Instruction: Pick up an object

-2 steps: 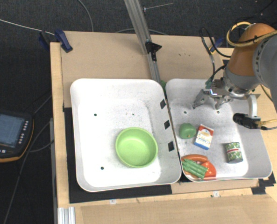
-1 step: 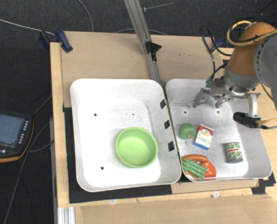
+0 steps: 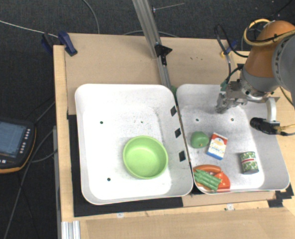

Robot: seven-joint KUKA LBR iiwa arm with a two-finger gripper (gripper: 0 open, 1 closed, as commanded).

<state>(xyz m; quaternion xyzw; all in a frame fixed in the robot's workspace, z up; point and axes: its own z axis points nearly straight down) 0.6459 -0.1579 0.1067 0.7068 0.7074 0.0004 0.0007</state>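
My gripper (image 3: 224, 105) hangs over the upper middle of the right bin (image 3: 202, 96), with bare white floor beneath it and nothing seen between its fingers. Below it lie a green apple-like ball (image 3: 199, 139), a small white and orange carton (image 3: 217, 146) and a green can (image 3: 248, 162). A red plate with green vegetables (image 3: 212, 179) sits at the bin's front edge. All of these lie well below the gripper in the view.
The left bin (image 3: 102, 108) holds a light green bowl (image 3: 145, 157) near its front right. A metal pole (image 3: 149, 26) slants down to the gap between the bins. A handheld pendant (image 3: 8, 142) lies off the bench at left.
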